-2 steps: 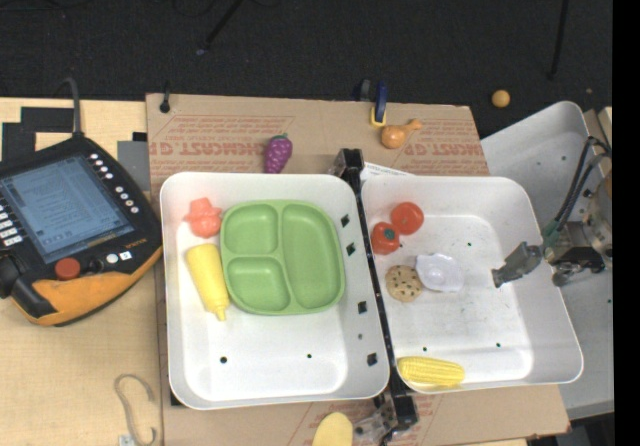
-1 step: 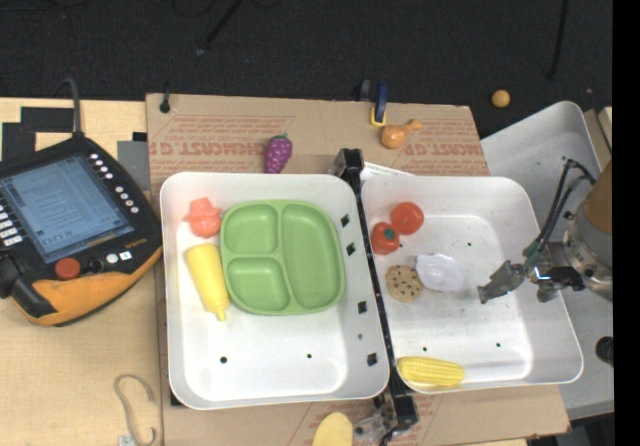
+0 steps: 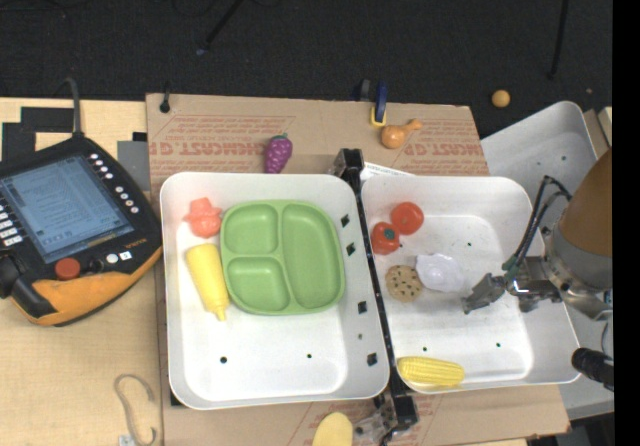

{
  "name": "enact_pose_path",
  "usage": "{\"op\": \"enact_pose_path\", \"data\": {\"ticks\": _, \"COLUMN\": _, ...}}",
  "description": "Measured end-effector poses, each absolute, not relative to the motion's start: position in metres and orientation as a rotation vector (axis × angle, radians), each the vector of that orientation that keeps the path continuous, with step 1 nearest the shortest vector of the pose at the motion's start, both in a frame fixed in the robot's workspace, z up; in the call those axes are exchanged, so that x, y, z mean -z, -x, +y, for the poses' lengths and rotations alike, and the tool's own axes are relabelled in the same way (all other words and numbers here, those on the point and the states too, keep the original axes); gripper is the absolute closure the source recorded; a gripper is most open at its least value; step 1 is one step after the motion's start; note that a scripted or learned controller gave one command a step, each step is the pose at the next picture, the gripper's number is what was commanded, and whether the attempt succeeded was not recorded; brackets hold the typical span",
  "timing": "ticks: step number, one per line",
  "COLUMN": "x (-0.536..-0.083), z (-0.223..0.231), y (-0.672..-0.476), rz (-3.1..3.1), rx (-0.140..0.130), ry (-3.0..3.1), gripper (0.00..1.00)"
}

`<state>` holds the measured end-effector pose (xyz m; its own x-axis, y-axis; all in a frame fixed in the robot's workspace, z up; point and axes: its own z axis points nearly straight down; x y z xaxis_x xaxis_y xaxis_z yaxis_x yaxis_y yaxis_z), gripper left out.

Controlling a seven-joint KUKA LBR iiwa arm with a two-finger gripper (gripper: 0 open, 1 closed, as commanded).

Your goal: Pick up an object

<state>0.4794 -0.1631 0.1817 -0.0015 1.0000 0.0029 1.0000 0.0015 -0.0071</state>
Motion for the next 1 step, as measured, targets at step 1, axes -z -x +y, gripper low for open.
{"op": "enact_pose_path", "data": {"ticks": 1, "x": -0.1219, "z": -0.1634, "y": -0.4702, "rz": -2.217, "rx": -0.005, "ry": 2.215, "gripper": 0.00}}
